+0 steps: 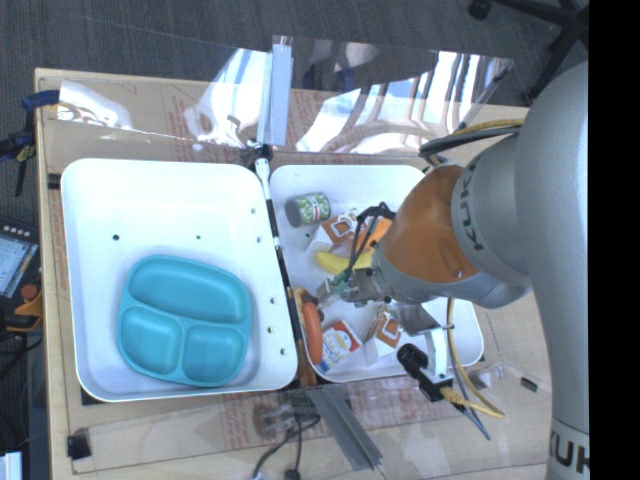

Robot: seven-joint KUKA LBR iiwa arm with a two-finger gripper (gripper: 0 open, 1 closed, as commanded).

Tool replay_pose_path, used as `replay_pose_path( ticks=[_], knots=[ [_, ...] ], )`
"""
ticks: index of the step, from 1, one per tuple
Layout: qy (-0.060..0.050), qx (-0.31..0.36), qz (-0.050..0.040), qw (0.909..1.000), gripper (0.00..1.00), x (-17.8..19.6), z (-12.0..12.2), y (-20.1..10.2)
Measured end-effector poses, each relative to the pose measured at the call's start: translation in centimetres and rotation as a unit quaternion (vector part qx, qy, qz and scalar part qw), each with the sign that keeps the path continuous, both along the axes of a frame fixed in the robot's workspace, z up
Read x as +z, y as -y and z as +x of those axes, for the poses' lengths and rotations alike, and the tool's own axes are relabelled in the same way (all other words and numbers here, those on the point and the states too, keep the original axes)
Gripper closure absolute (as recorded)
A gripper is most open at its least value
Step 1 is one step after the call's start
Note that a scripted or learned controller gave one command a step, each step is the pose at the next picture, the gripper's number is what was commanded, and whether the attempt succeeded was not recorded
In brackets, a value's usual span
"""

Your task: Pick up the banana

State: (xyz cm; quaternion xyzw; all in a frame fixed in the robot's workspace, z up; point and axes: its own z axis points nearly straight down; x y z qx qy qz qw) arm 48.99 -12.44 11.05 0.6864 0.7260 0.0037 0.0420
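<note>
Over the right bin (430,183) our arm (470,238) hangs low, its orange band above a crowd of small things. We find the banana (333,261) near the middle of that bin, a short yellow piece lying flat, its right end running under our wrist. Above it sit a green can (311,208) and a small white and orange carton (340,230); below it, along the bin's left wall, lies an orange-red sausage-shaped item (313,330) beside another printed carton (340,342).

We judge the banana to be a light toy, stiff or slightly yielding, with a smooth curved skin that could slide out of a shallow pinch. Our best hold looks to be across its middle, where the body is thickest, with the jaws square to its length, not at the tapering tip. The neighbours stand close, so a wide approach may nudge the carton.

Our gripper (345,285) appears just below and beside the banana, as dark metal parts under the wrist. We cannot tell how it is set or whether it touches the banana, since the wrist hides most of it. We see nothing clearly held.

Beside all this, the left bin (100,198) carries a blue divided tray (185,318).
</note>
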Motion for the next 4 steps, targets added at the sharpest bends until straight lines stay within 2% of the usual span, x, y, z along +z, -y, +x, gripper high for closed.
replay_pose_path(
  ticks=[1, 2, 3, 4],
  knots=[
    [-0.001, 0.045, -0.0018, 0.9990, 0.00, 0.0, 0.1, 0.3],
    [-0.029, 0.073, 0.0165, 0.9968, 0.00, -1.4, 9.0, -1.7],
    [-0.033, 0.124, 0.0130, 0.9916, 0.00, -1.5, -1.3, -1.0],
    [-0.036, 0.130, 0.0187, 0.9906, 1.00, -0.7, -1.3, -1.7]
  ],
)
